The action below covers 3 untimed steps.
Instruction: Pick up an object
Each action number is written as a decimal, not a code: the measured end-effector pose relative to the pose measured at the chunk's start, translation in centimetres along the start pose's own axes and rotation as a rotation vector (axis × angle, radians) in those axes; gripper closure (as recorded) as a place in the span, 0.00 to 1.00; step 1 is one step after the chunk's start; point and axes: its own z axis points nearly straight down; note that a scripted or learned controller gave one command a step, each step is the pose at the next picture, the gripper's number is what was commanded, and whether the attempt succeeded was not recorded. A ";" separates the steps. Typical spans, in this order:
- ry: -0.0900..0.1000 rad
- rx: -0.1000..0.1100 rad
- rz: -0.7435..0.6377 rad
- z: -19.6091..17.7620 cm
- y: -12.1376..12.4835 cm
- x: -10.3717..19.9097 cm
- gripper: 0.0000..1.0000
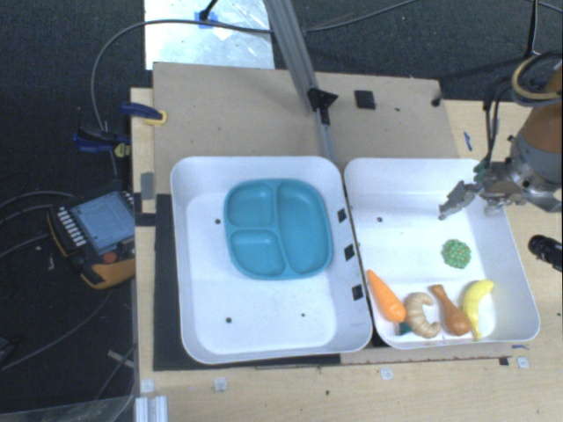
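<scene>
The right bin (pixel 400 202) holds several toy foods along its near side: an orange carrot (pixel 384 294), a beige curled piece (pixel 422 314), a brown drumstick (pixel 449 310) and a yellow banana (pixel 477 304). A green bumpy ball (pixel 456 253) lies alone a little farther back. My gripper (pixel 455 200) hangs over the right bin's far right part, above and behind the green ball, apart from every item. Nothing shows in its grasp.
The left bin (pixel 264 316) bears a blue divided plate (pixel 278 229). A grey pole (pixel 292 35) slants across the back of the bench. Clamps (pixel 132 112) and a handheld device (pixel 95 227) lie off the bench's left side.
</scene>
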 end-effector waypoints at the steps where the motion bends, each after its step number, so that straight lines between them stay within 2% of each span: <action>1: -0.001 -0.002 0.001 4.3 -0.2 -0.5 0.00; 2: -0.001 -0.002 0.001 8.6 -0.8 -0.6 0.00; 3: -0.002 -0.007 0.000 7.3 -0.6 -0.6 1.00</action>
